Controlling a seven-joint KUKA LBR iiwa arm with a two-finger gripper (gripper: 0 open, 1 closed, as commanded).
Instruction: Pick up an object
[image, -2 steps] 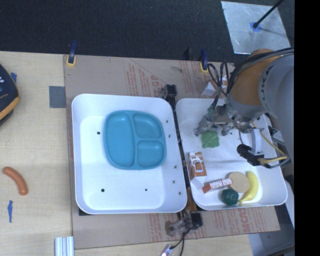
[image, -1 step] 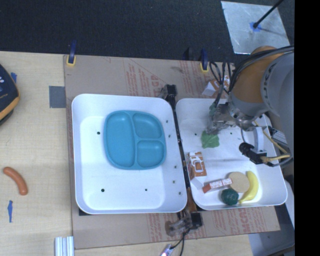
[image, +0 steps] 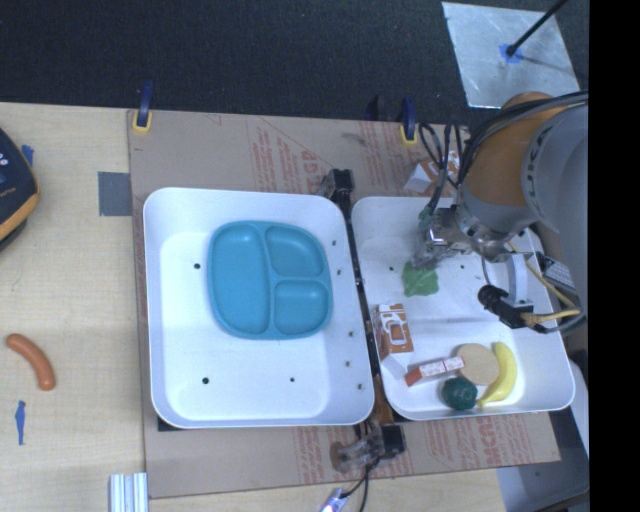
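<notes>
Overhead, the arm (image: 520, 150) reaches in from the right over the right bin (image: 380, 215). The gripper (image: 432, 252) hangs low at that bin's upper middle, directly above a green object (image: 421, 281), tip touching or just shy of it; I cannot tell which, nor how wide it stands, nor whether it has any grip. Near the bin's front edge: a banana (image: 503, 374), a tan disc (image: 479, 363), a dark green ball (image: 461, 393), a red-and-white bar (image: 433, 370). An orange packet (image: 393, 330) lies by the left wall. The left bin (image: 170, 330) holds a blue divided plate (image: 270, 279). A sausage (image: 32, 360) lies on the bench, far left.
</notes>
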